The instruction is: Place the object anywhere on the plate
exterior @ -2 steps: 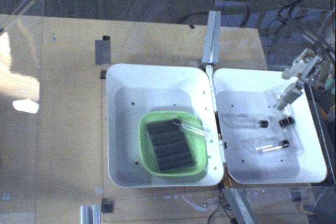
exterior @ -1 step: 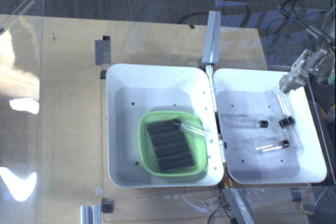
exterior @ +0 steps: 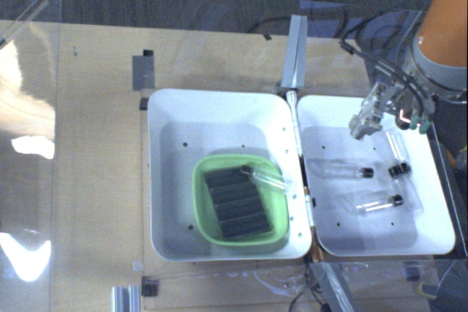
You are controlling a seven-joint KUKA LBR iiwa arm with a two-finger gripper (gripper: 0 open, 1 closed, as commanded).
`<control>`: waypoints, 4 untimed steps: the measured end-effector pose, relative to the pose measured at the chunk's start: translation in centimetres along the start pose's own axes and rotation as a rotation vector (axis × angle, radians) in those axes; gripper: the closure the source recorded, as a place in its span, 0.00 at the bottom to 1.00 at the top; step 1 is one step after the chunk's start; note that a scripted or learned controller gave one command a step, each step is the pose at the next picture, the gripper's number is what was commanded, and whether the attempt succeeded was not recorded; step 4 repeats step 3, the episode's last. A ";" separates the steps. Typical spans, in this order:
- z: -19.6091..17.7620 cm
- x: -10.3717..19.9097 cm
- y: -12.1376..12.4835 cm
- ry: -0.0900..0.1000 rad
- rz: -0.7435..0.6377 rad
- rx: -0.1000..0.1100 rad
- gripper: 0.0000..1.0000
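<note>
Two bins sit side by side mid-frame. In the left bin (exterior: 164,179) a plate (exterior: 201,193) lies toward the lower right, bearing a ridged block (exterior: 235,204) and a tube (exterior: 265,175) at its upper right rim. Three tubes (exterior: 344,171) lie in the right bin (exterior: 431,230), below my gripper (exterior: 363,124).

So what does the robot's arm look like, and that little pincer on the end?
The arm is big and round, bright orange at the top right with a pale grey ring under it. Thin dark cables loop beside it. The pincer is small, silvery grey metal, with a tiny red spot and a green bit close by.
</note>
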State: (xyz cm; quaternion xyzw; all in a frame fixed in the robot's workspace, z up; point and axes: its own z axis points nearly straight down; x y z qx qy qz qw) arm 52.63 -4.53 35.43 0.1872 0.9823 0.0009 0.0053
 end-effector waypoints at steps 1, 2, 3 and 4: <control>-1.4 -11.1 -3.3 -0.003 -0.219 0.001 1.00; 3.5 -11.9 2.0 0.000 -0.307 -0.001 1.00; 14.6 -11.5 5.7 0.003 -0.547 -0.002 1.00; 14.6 -11.5 5.7 0.003 -0.547 -0.002 1.00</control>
